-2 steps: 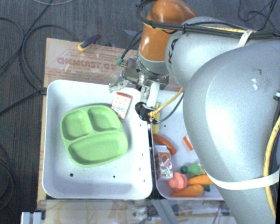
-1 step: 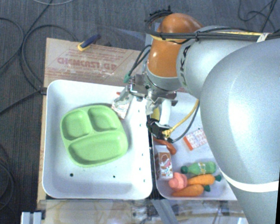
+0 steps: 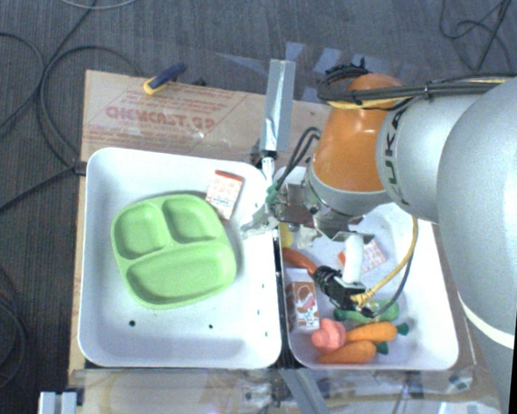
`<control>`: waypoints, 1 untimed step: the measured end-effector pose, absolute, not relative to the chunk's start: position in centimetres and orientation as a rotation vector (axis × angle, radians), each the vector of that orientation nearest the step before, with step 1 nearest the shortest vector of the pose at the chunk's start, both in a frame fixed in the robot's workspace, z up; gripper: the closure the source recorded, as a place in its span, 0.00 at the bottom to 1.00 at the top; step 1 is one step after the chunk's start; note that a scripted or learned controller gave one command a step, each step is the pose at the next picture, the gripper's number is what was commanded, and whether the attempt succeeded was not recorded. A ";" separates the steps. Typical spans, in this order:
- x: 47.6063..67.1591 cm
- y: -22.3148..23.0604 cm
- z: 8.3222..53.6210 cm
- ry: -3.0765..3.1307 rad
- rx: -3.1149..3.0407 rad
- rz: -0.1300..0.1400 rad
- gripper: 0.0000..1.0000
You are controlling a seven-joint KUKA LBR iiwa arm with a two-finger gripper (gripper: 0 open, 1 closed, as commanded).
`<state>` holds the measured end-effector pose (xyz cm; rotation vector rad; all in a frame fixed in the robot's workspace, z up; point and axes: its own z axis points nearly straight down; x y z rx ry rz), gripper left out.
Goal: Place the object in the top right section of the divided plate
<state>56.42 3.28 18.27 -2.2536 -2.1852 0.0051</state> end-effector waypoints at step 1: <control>56.4 3.3 19.1 -2.183 -2.252 0.008 1.00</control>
